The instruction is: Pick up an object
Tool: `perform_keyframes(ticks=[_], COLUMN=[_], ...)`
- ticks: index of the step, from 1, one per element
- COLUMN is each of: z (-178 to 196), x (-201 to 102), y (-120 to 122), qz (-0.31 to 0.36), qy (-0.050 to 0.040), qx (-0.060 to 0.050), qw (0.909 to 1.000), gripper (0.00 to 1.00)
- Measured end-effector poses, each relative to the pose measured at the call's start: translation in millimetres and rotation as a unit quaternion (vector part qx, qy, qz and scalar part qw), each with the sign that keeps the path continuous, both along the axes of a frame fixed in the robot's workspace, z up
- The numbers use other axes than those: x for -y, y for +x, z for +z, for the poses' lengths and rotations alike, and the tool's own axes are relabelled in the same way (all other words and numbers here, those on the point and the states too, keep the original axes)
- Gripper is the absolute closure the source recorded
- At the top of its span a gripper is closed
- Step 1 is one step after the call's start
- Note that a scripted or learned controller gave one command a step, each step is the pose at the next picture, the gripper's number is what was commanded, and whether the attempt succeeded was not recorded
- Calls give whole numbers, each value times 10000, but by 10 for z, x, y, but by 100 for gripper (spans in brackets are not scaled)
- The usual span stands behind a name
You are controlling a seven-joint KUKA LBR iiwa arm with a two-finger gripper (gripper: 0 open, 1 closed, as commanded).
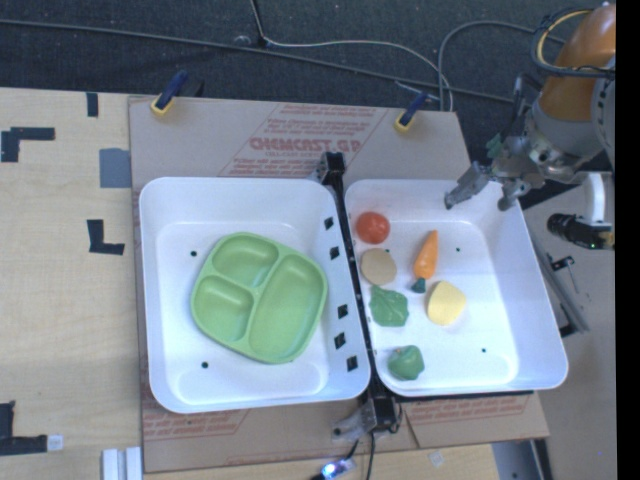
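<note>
From the overhead camera view, the grey two-finger gripper [483,194] hung with fingers spread wide and nothing between them over the right white bin's [520,298] far right corner, and the small orange toy carrot [426,255], lying roughly lengthwise front-to-back, sat nearest, down-left of it.

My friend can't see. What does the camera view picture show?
A robot gripper hangs open above the right bin's far edge. That bin holds a carrot, tomato and other toy foods; the left bin holds a green tray.
</note>
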State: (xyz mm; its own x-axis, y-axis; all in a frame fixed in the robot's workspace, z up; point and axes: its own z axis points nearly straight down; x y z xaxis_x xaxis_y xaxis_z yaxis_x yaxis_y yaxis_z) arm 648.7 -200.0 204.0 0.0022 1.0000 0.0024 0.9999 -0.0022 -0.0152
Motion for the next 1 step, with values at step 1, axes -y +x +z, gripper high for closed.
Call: perform_keyframes(ticks=[1], z=[91], x=[-4], y=[32], qz=[19], qy=[-15], qx=[70], qw=[10000], gripper=[0])
